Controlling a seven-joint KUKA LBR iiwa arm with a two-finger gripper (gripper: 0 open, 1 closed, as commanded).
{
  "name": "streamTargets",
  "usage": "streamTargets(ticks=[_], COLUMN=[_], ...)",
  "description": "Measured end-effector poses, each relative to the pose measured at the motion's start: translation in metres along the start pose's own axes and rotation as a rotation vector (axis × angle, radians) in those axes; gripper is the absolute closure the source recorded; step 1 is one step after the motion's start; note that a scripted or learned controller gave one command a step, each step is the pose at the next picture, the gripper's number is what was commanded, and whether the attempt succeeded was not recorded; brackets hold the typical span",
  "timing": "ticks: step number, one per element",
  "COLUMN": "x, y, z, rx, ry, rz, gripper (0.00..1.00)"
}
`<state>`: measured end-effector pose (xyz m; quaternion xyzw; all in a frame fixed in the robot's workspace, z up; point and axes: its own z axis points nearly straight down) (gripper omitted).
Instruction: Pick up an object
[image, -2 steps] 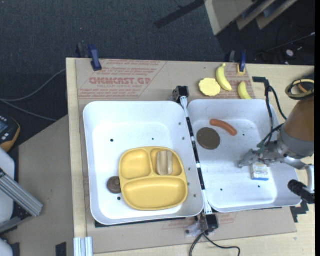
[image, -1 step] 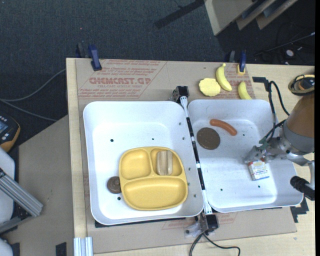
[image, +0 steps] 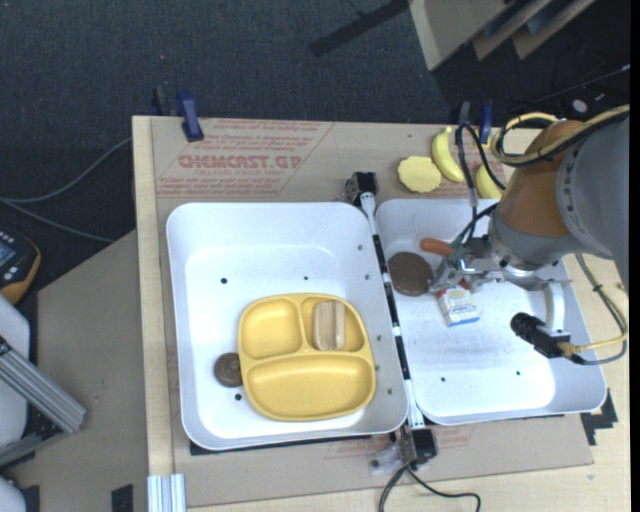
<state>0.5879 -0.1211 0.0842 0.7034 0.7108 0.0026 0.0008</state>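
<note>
Logging the gripper (image: 458, 278) low over the right bin (image: 500, 395), toward its upper left part. Not managing to tell how far open it is; seeing nothing in its grasp. Judging the pick as not yet done: reading this as the approach or descent, with closing and lifting left to do.

Taking the small white box (image: 460, 310), printed in blue and red, as the likeliest target. Finding it flat on the bin floor just below the gripper, touching it or nearly so, not telling which. Noting a brown disc (image: 408, 272) just left of the gripper by the bin wall, and an orange piece (image: 437, 246) up and right of that disc.

Noting in the left bin (image: 200, 250) a yellow divided tray (image: 300, 385) carrying a pale item (image: 330, 325) in its upper right compartment, and a second brown disc (image: 228, 370) right against its left edge.

Finding both bins on a brown board (image: 250, 160); spotting yellow toy fruit (image: 420, 173) on it behind the right bin, and dark carpet (image: 100, 60) all around.
</note>
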Motion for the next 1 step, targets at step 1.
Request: streamTargets(ticks=[1], x=[0.1025], y=[0.0166], z=[-0.1075], rx=[-0.009], ry=[0.001], rz=[-0.002], gripper=[1.00])
